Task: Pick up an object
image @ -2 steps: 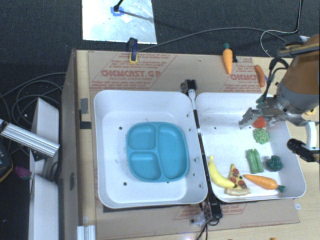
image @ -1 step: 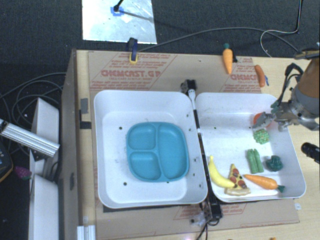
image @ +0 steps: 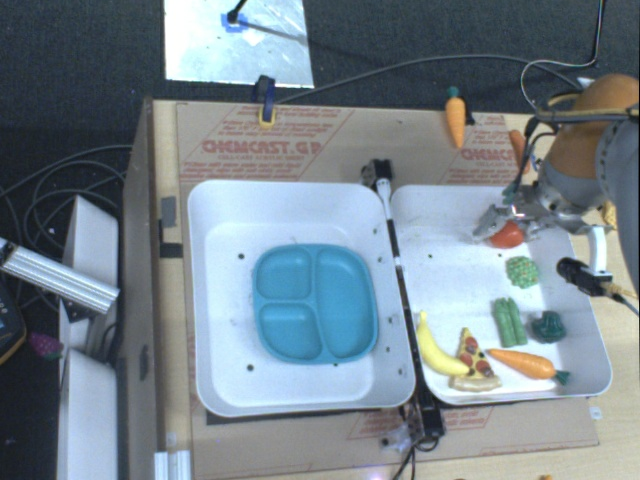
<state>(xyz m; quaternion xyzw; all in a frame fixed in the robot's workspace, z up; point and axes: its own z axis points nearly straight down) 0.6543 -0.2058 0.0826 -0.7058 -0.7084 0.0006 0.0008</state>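
**Gripper low over a red toy at the back of the toy-filled bin**

The gripper [image: 503,220] hangs at the far end of the right bin [image: 450,268], metal fingers pointing down and to the camera's left. Directly beneath its tips lies a small, glossy red object [image: 508,235], touching or almost touching them; whether the fingers grip it or merely rest above it cannot be told.

Nearer the camera from the gripper sit moulded plastic play foods: a bumpy pale green cluster [image: 521,271] just below the red piece, then a ribbed dark green vegetable [image: 508,320], a knobbly teal piece [image: 547,325], an orange carrot [image: 523,364], a pizza slice [image: 473,360] and a smooth curved banana [image: 438,348] beside the bins' shared wall.

To the camera's left of the gripper, in the left bin [image: 215,268], rests a matte blue divided plate [image: 314,302] with three rounded compartments.

Behind the gripper, on a brown board [image: 300,133] printed in red "CHEMCAST GP", lies a second carrot [image: 456,120].
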